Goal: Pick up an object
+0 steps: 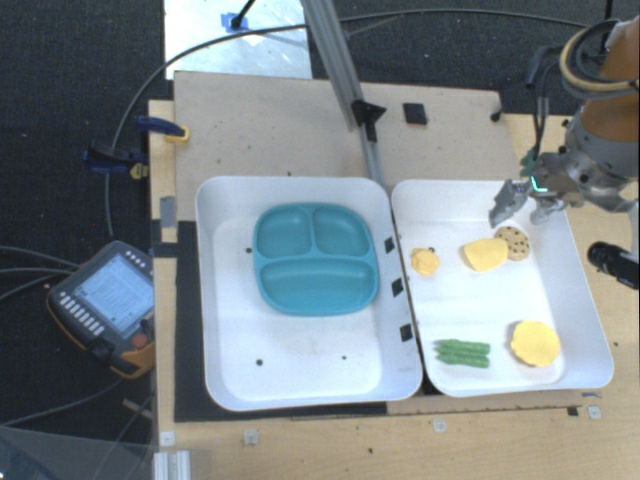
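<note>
A pale bench top (pixel 270 128) sits on dark carpet (pixel 70 58), with cables trailing across the floor and a handheld control pad (pixel 105 303) lying off the bench's left side. A grey pole (pixel 335 53) slants down from the top edge to the back of the bins, and a blue clamp (pixel 150 128) grips the bench's left edge. The left bin (pixel 225 368) carries a teal divided plate (pixel 315 260). The right bin (pixel 580 358) holds a small yellow lump (pixel 426 261) near its left wall, a yellow wedge (pixel 485 255) touching a brown speckled cookie (pixel 514 241), a green bean bundle (pixel 463 352) toward the front, and a round yellow piece (pixel 535 343) beside it to the right. The gripper (pixel 517 202) hangs over the back of the right bin, just above the cookie and wedge, with nothing between its fingers; its two fingers look spread apart, though they are small and blurred. The arm (pixel 605 118) is cut off by the right edge.
</note>
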Motion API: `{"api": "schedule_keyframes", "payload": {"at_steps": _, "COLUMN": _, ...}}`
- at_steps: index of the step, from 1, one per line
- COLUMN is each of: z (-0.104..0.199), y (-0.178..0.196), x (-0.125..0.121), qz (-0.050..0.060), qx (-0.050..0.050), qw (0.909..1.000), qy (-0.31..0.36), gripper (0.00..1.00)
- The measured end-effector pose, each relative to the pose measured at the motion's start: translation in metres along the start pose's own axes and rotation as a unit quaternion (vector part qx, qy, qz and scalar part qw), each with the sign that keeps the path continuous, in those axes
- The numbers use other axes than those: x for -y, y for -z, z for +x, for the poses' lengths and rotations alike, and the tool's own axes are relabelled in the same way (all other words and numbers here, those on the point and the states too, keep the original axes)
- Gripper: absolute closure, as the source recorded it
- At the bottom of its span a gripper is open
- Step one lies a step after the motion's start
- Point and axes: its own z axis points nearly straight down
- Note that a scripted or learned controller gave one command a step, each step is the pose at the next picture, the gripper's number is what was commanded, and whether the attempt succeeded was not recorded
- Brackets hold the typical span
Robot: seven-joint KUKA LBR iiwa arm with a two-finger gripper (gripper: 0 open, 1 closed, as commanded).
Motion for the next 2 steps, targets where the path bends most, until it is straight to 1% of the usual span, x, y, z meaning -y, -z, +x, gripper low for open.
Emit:
{"api": "schedule_keyframes", "payload": {"at_steps": 1, "z": 0.000, "y": 0.002, "x": -0.001, "qz": -0.002, "qx": 0.000, "qw": 1.0000, "qy": 0.000, "gripper": 0.00}}
{"api": "schedule_keyframes", "payload": {"at_steps": 2, "z": 0.004, "y": -0.058, "x": 0.002, "qz": -0.001, "qx": 0.000, "qw": 1.0000, "qy": -0.001, "gripper": 0.00}}
